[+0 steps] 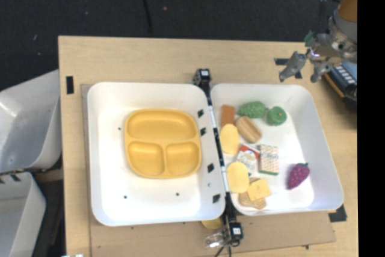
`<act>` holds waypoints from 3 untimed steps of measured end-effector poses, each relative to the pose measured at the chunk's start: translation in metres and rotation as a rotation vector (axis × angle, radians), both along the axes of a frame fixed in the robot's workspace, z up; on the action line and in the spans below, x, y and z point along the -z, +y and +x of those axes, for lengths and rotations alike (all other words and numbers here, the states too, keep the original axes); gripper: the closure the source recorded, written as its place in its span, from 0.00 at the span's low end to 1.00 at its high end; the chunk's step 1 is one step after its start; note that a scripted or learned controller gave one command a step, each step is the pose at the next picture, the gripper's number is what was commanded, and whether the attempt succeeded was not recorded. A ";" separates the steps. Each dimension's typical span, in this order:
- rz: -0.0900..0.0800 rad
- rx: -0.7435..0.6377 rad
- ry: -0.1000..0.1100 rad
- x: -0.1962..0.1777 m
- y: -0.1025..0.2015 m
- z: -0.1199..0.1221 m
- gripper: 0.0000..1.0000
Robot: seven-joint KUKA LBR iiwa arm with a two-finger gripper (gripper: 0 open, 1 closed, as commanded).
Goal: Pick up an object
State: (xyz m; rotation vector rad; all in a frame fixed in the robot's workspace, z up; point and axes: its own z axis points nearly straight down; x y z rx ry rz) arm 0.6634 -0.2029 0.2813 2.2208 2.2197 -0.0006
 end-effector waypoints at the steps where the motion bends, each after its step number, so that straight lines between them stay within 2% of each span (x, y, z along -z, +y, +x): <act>1: -0.002 0.000 -0.003 -0.002 0.009 -0.009 0.00; 2: 0.006 -0.009 0.007 0.053 0.110 -0.052 0.00; 3: 0.004 -0.007 0.005 0.082 0.176 -0.094 0.00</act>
